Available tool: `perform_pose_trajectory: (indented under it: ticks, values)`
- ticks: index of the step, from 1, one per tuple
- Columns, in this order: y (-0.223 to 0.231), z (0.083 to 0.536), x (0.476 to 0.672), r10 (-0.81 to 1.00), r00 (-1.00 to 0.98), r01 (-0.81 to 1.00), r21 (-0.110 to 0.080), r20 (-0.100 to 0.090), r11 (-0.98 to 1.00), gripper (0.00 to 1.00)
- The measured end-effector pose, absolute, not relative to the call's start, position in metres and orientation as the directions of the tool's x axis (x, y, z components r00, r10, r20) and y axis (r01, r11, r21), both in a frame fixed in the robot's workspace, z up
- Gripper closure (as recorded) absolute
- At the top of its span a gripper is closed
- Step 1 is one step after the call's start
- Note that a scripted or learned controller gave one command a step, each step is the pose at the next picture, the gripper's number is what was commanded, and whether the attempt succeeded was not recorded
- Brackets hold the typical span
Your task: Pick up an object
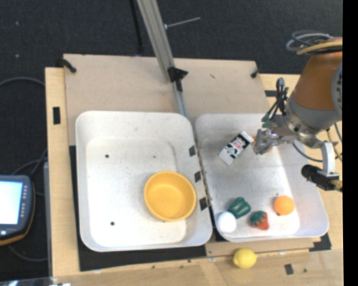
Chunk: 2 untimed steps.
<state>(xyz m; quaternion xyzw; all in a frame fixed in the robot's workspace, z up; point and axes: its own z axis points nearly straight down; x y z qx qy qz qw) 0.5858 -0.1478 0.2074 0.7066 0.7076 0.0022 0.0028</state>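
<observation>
Lemon; carton beside gripper

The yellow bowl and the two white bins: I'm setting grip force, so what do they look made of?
The round yellow bowl looks like moulded plastic: uniform colour, smooth matte surface, thick rounded rim. The shallow white left bin and the shallow white right bin also look like plastic, perhaps thin formed sheet, with rounded corners and dark specks; the view cannot rule out painted metal.

grey arm, orange band, black cables, metallic wrist.
</observation>
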Motion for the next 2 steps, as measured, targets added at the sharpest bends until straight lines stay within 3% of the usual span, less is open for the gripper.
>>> perform_pose_trajectory:
  ticks: [2]
  values:
    - [-0.045, 0.235, 0.570, 1.000, -0.008, 1.000, 0.001, 0.003, 0.008, 1.00]
